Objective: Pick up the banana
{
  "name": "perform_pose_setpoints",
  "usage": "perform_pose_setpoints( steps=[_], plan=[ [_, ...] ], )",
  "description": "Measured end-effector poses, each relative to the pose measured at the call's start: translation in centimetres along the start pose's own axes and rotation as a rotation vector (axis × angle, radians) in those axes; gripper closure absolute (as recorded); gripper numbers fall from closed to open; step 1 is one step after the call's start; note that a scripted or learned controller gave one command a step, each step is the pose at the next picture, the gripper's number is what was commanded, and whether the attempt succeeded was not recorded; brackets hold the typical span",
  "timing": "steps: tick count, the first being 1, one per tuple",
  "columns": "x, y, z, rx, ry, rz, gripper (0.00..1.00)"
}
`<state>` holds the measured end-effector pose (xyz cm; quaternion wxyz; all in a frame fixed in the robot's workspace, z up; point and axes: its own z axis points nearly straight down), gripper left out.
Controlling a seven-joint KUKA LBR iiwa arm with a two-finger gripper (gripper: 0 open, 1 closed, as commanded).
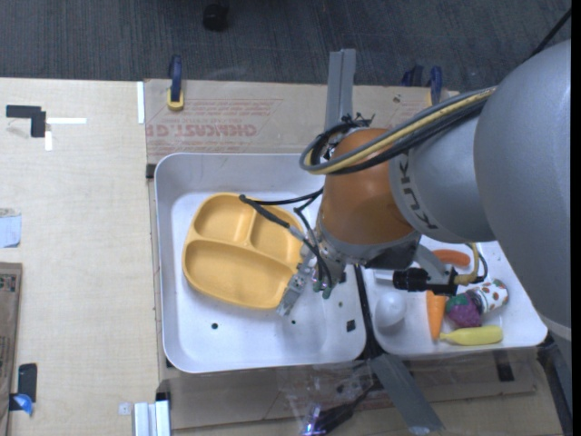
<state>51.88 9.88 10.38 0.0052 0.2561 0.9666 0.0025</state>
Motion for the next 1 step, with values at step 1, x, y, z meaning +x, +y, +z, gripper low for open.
perform_pose_setpoints(
  steps=[1],
  plan=[
    [-0.30, 7.76, 0.84, 0.017, 0.014, -0.054, 0.00]
  ],
)
